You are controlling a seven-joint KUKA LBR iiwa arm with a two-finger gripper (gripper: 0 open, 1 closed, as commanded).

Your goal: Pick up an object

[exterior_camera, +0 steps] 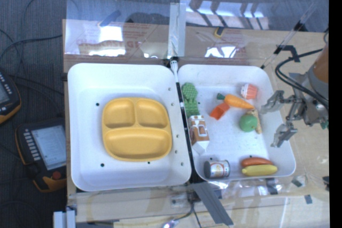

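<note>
You had the gripper (pixel 279 118) at the right edge of the right bin (pixel 267 78), metal fingers spread apart w/ nothing between them.

Materials first: both bins were smooth white plastic, shallow, rounded corners. The left bin (pixel 85 115), well away from the gripper across the divider, held a glossy yellow tray (pixel 137 128) w/ three moulded compartments, nothing in them.

The right bin held the pickable stuff, mostly toy food:
- round green ball-like piece (pixel 247 123), just left of the fingers, the closest obj.
- orange carrot (pixel 237 101), tapered, up-left of the gripper, w/ a red-orange chunk (pixel 219 111) beside it.
- small red-and-white item (pixel 248 91) above that; can't tell what it was.
- bumpy green piece (pixel 189 94) and a brown-and-white boxy item (pixel 198 129) at the bin's far side from the gripper.
- shiny metal can (pixel 218 169) on its side, down-left.
- yellow banana-shaped piece (pixel 259 170) w/ a red piece (pixel 256 161) touching it, just below the fingers.
</note>
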